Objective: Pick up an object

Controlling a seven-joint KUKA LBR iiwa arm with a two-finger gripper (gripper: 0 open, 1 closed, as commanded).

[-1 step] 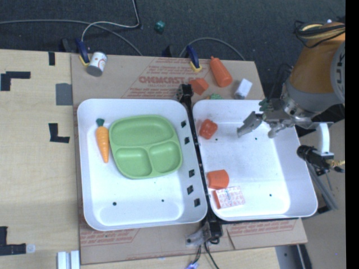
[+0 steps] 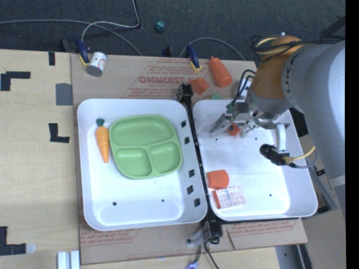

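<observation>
My gripper [image 2: 232,128] is low over the back of the right bin [image 2: 280,200], open, with its fingers spread. A small orange-red object [image 2: 233,130] lies partly hidden between them; I cannot tell whether they touch it. Nearer the front of that bin, an orange block [image 2: 218,179] rests by the left wall, with a red-and-white printed packet [image 2: 228,198] just in front of it. The left bin [image 2: 90,150] holds a green divided plate [image 2: 147,146] and a toy carrot [image 2: 102,140] to the plate's left.
Behind the bins, on the cardboard, lie an orange bottle-shaped toy [image 2: 220,72], a small orange piece [image 2: 200,86] and a white can [image 2: 97,63]. Blue clips [image 2: 194,60] hold the cardboard's back edge. A black cable fitting [image 2: 273,153] hangs from the arm over the right bin.
</observation>
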